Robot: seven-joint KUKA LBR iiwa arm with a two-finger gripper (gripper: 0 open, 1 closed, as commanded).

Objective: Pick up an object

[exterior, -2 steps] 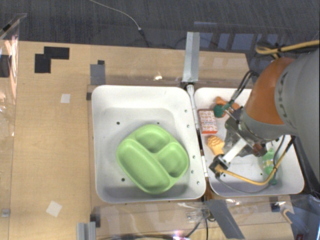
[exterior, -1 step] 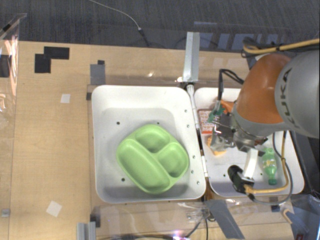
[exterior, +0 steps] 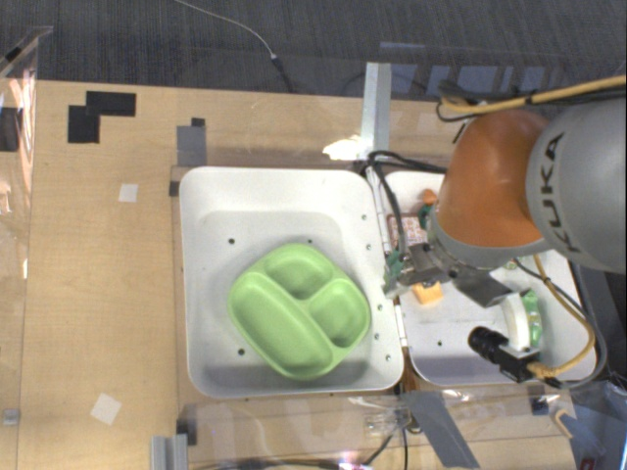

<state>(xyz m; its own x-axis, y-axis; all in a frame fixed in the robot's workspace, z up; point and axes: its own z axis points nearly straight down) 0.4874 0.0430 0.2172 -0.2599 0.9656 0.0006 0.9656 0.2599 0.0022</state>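
A green divided plate [exterior: 299, 308] is lying tilted in the lower middle of the left bin [exterior: 211, 213], near the frame's centre. To its right, the arm [exterior: 529, 189] is hanging over the right bin [exterior: 441, 355], its orange band covering most of that bin's upper part. The tool [exterior: 416, 272] is sitting low near the wall between the bins; I cannot tell how it stands. A small orange piece [exterior: 428, 295] is showing just beneath it. Farther back, the wooden worktop [exterior: 98, 243] is stretching to the upper left.
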